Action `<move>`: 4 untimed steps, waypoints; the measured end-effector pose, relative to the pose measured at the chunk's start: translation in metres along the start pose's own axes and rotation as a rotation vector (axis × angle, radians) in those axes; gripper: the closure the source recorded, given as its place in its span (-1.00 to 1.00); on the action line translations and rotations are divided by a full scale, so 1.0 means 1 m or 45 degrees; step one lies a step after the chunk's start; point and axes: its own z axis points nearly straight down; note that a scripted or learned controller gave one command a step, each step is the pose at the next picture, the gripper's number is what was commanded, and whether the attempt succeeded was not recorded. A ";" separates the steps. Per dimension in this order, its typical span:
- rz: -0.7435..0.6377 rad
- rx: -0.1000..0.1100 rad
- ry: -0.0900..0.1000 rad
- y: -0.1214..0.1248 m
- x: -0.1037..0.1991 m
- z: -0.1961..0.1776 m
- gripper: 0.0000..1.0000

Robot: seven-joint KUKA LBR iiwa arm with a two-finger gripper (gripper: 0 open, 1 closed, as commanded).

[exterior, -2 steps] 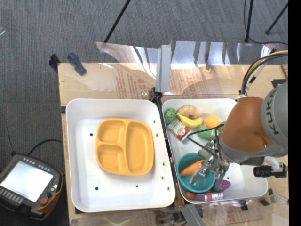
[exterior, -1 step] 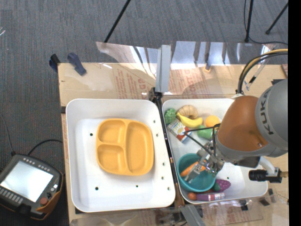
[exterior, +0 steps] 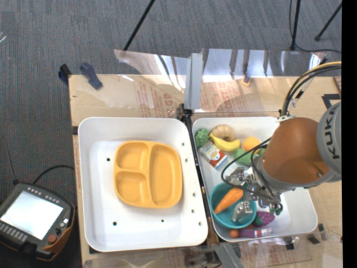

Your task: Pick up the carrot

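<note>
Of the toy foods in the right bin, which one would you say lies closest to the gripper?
The carrot, lying in the teal bowl right beside the gripper. The banana, broccoli and orange sit at the bin's far end.

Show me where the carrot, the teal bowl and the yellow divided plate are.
carrot (exterior: 228, 200), camera view, middle of its orange body
teal bowl (exterior: 218, 218), camera view, its left rim
yellow divided plate (exterior: 165, 175), camera view, floor of its large right compartment

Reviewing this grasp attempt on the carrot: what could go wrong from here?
1. The carrot leans on the teal bowl rim, so it may roll or slip aside when touched.
2. The gripper sits beside the carrot's end and might close off-centre.
3. A purple item lies close by and could get bumped.
</note>
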 end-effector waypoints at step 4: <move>0.099 -0.006 0.076 0.077 -0.013 -0.087 -1.00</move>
